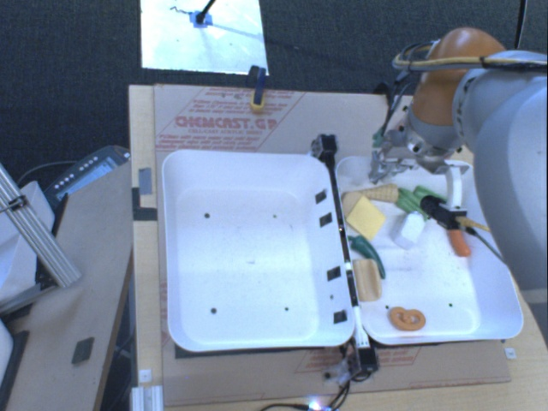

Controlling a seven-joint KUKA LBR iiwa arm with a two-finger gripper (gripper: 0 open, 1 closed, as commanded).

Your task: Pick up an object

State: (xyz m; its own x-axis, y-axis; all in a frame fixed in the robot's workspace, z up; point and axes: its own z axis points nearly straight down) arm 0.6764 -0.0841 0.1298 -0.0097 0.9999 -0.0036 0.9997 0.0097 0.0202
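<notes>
My gripper (385,169) hangs over the far left corner of the right bin (497,315), just above a pale yellow corn-like piece (384,195). Beside that piece lie a yellow cheese wedge (366,217) and a green vegetable (414,200). A white block (409,229) and an orange carrot (461,243) lie further right. Nearer the front are a dark green pod (369,254), a tan bread slice (366,279) and a brown pretzel (407,318). Nothing shows between the fingers.
The left bin (248,255) sits beside the right one, parted by a black clipped rim (338,229). The arm's bulky grey body (505,135) looms over the right bin's far right side. A silver panel (204,24) lies behind the bench.
</notes>
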